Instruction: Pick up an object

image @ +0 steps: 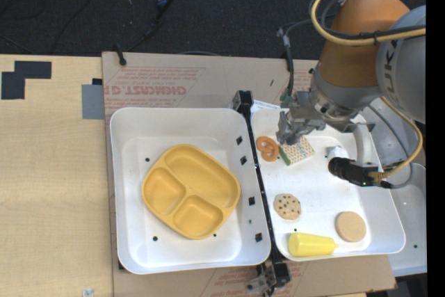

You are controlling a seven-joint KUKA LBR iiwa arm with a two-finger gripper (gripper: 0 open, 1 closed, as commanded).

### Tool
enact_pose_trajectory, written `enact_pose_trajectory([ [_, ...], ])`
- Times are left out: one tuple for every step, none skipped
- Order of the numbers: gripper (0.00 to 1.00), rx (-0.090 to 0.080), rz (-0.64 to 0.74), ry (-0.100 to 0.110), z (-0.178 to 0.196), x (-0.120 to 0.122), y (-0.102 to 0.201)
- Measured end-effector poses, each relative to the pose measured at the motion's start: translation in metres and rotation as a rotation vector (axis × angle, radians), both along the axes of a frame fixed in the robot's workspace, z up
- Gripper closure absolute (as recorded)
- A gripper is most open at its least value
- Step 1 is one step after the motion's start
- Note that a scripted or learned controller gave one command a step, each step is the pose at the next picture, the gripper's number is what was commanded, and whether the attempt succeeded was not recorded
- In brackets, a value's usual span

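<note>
My gripper (288, 138) hangs low over the upper left part of the right bin (389, 236), right above a checkered waffle-like piece (298, 150) with a green edge. An orange pretzel ring (266, 147) lies just left of the fingers. Further down the bin lie a chocolate chip cookie (286, 206), a plain tan round biscuit (350, 226) and a yellow wedge (311, 244). Nothing shows between the fingers.
The left bin (132, 142) holds a yellow divided plate (190, 190). A black divider rail (252, 170) runs between the two bins. Cardboard lies under the bins and a wooden bench top extends to the left.
</note>
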State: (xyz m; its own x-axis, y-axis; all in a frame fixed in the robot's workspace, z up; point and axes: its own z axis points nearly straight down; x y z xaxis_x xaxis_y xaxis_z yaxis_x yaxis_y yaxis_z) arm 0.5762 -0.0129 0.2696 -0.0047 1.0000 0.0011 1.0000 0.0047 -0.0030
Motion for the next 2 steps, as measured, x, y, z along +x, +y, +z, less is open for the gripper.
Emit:
enact_pose_trajectory([
  [1.00, 0.000, -0.001, 0.002, -0.018, 0.007, 0.044],
  [1.00, 0.000, 0.000, 0.001, -0.022, 0.005, 0.097],
])
